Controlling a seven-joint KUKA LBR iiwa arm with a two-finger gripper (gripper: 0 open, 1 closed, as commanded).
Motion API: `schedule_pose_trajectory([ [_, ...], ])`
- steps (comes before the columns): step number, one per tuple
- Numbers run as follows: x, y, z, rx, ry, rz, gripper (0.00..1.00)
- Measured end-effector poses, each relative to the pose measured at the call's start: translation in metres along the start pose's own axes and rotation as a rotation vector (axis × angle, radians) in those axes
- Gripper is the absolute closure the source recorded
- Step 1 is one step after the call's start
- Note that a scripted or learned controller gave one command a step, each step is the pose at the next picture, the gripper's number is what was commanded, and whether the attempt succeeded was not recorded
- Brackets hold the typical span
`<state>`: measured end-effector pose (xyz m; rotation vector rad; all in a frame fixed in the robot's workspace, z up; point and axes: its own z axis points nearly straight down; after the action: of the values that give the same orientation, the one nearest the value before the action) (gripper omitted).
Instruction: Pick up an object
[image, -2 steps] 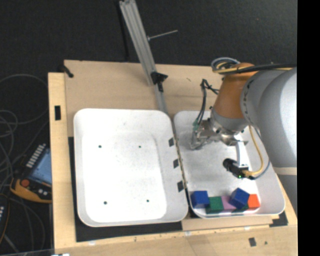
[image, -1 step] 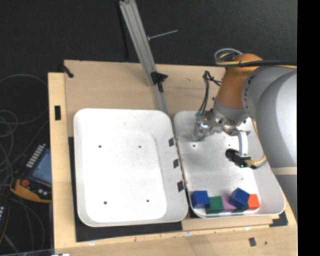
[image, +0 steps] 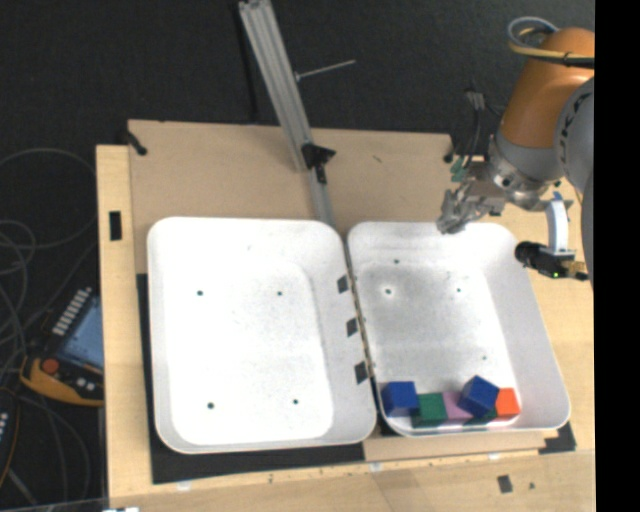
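No object had been picked: the end effector (image: 455, 220), its state indeterminable, hung over the right bin's (image: 520, 300) far rim, well apart from the blocks (image: 450, 400).

A robotics lab: an industrial arm (image: 540, 100) over a plywood surface (image: 220, 170) with two white bins (image: 170, 330), a metal rail (image: 285, 90), loose cables (image: 30, 240) and a control pendant (image: 70, 345) on dark floor.
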<state>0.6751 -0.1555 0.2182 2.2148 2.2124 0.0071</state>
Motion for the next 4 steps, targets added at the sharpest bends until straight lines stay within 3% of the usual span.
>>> schedule_pose_trajectory([
  [1,0.024,-0.013,0.124,0.012,0.003,-0.004,1.0],
  [2,0.074,-0.066,0.015,0.003,0.005,-0.007,1.0],
  [3,0.136,-0.081,0.014,0.01,0.007,-0.009,1.0],
  [4,0.059,-0.048,0.066,0.012,0.0,0.005,1.0],
])
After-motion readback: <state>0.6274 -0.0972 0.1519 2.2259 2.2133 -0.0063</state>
